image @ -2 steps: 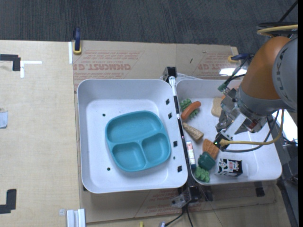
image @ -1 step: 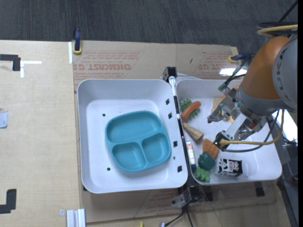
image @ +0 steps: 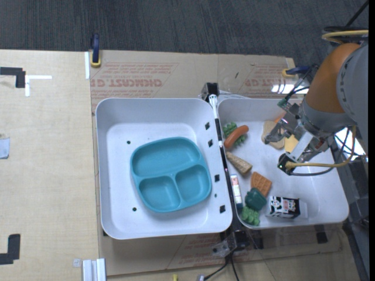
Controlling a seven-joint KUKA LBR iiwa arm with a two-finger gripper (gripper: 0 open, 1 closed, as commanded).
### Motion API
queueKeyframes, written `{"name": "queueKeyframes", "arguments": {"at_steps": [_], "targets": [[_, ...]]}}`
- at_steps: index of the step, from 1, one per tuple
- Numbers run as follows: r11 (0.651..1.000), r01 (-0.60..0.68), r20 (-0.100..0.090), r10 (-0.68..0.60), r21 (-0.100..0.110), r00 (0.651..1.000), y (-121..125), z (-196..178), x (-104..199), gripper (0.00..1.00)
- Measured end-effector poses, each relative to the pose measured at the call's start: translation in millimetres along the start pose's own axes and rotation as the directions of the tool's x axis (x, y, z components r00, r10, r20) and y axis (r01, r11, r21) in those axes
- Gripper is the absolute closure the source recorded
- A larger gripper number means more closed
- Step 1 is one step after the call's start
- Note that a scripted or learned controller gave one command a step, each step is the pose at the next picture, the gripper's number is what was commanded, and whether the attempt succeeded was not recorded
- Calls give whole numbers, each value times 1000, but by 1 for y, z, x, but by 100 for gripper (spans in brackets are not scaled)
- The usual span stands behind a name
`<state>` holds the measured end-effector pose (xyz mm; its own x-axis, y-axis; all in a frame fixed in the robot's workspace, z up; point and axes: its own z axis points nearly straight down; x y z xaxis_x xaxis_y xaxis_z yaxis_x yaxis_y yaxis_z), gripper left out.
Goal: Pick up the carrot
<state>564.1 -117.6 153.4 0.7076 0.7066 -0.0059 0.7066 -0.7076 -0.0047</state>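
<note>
Tabletop [image: 47,174]: we are seeing a pale wood-grain surface, with brown cardboard [image: 152,75] lying under the two bins.
Arm [image: 345,81]: we are seeing it reaching in from the right, grey body with the orange band, hanging over the right bin's upper right part; cables are looping around its wrist.
Left bin [image: 108,174]: white and shallow, it is sitting on the cardboard, touching the right bin along the clipped middle edge.
Right bin [image: 328,206]: white, it is holding all the small items, most of them lying along its left side.
Blue tray [image: 170,173]: a three-compartment plate, it is lying in the middle of the left bin.
Claw [image: 275,134]: it is hovering over the upper middle of the right bin, just above a tan piece [image: 275,126]; we cannot tell how it is set, nor whether it is touching that piece.
Carrot [image: 236,136]: orange with a green leafy end, it is lying tilted in the upper left of the right bin, near the divider and apart from the claw.
Milk carton [image: 285,206]: it is lying on its side near the bin's lower edge.
Wedge [image: 239,164]: tan, it is lying just below the carrot.
Waffle piece [image: 261,184]: orange-brown, it is sitting between the wedge and the green item [image: 253,202] below it.
</note>
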Motion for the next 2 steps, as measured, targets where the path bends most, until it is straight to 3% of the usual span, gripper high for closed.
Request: {"name": "queueKeyframes", "arguments": {"at_steps": [1,2], "targets": [[997,81,-4,-81,-7,997,99,60,23,0],[996,91,-1,-91,-8,996,99,50,24,100]]}}
